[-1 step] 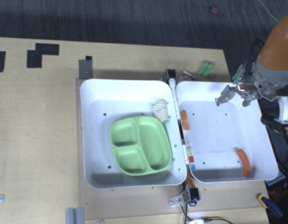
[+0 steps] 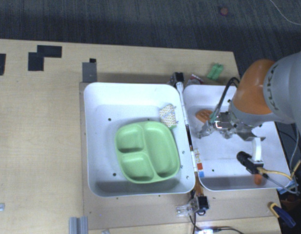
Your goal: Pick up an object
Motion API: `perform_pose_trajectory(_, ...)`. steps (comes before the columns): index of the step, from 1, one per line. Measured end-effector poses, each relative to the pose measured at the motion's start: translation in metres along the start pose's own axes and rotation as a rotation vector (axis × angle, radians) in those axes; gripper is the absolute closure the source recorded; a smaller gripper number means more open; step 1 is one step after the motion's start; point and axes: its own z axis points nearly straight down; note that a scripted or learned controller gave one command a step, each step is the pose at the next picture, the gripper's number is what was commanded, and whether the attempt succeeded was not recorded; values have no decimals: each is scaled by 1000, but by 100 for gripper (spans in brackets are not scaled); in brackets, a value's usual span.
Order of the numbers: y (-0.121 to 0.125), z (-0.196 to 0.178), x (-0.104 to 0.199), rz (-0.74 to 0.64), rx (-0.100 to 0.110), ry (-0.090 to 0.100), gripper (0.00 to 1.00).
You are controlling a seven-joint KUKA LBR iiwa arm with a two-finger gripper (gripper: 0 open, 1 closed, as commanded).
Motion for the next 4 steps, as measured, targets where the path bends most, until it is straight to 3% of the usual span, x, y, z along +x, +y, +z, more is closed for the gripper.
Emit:
perform_pose_trajectory(1, 51, 3, 5, -1, -2, 0, 0)
perform_pose_trajectory(2, 53, -10, 5, -3, -8, 0, 100)
perform_pose_trajectory(3, 100, -124, -36, -2, -3, -1, 100)
perform_pose_trajectory(4, 100, -123, -35, -3, 0, 0, 0)
